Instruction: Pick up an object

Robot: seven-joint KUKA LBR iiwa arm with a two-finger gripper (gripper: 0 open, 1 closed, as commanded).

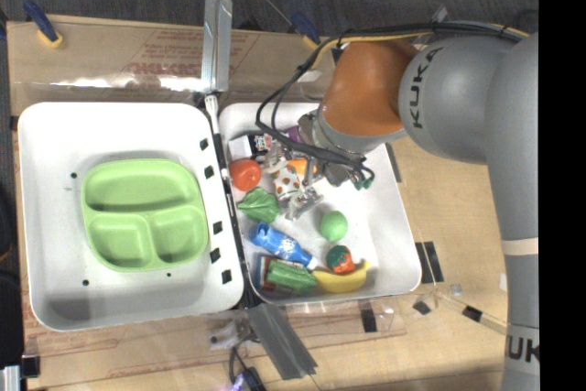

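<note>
The right bin (396,224) holds a jumble of toys. Among them are an orange-red ball (244,174), a green leafy piece (258,204), a blue bottle (279,243), a green ball (333,224), a yellow banana (343,280), a small red and green fruit (340,258) and a green block (289,277). My gripper (304,190) hangs below the orange wrist band, low over the back middle of this bin. It is right beside a white toy with red spots (288,181). The wrist hides how the gripper meets that toy.
The left bin (46,151) carries a green divided plate (144,213). A metal bar (216,41) stands at the back between the bins. Black cables (284,96) loop off the wrist over the right bin's back edge. The grey arm (485,105) covers the right side.
</note>
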